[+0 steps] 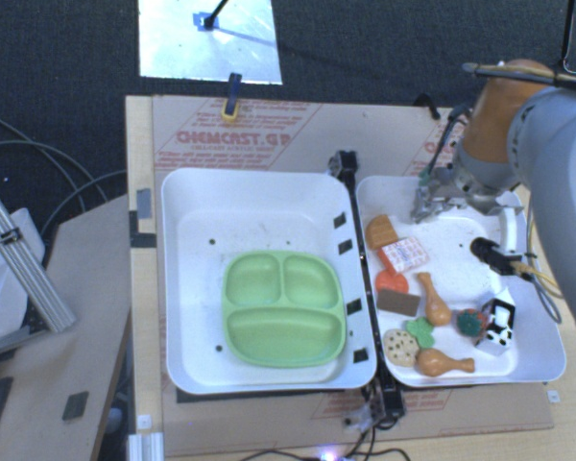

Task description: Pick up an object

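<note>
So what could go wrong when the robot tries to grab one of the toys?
1. The toys in the right bin lie crowded: the red-and-white packet, brown block and drumstick touch or nearly touch, so the tool might bump a neighbour or pinch two.
2. The tool hangs near the bin's far rim, away from most toys, so it could close on nothing.

A pale green tray lies in a white bin; a black-and-white cube sits nearby.
</note>
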{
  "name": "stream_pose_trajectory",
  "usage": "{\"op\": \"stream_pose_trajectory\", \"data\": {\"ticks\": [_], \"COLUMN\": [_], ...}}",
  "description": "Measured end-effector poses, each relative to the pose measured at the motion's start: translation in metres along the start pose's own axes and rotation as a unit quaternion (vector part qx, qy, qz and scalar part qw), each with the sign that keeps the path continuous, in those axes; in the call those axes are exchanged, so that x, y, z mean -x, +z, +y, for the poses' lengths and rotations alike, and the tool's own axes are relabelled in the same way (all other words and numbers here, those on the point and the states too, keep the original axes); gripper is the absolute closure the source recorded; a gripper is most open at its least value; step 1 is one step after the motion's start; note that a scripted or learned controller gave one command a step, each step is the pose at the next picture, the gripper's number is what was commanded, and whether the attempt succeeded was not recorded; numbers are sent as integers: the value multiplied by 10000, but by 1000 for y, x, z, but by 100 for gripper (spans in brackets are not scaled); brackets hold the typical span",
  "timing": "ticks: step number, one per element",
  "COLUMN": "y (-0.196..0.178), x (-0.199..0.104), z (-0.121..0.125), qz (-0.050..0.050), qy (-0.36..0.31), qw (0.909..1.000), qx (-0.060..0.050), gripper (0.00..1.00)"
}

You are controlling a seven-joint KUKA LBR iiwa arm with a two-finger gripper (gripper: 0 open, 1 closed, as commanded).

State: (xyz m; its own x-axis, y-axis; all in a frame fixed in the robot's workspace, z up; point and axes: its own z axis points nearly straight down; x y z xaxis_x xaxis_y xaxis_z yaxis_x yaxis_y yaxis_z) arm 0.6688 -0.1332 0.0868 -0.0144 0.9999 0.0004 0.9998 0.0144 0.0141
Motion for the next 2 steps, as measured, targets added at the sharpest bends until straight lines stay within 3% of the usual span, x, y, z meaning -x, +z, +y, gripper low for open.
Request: {"op": "stream_pose_trajectory", "data": {"ticks": [1,2], "y": [1,0], "x": [-38,50], "z": [-93,-44], "qz": [9,-32], "qy": [66,87], "qw": [9999,10000], "qx": [-96,-32], "gripper": [100,100]}}
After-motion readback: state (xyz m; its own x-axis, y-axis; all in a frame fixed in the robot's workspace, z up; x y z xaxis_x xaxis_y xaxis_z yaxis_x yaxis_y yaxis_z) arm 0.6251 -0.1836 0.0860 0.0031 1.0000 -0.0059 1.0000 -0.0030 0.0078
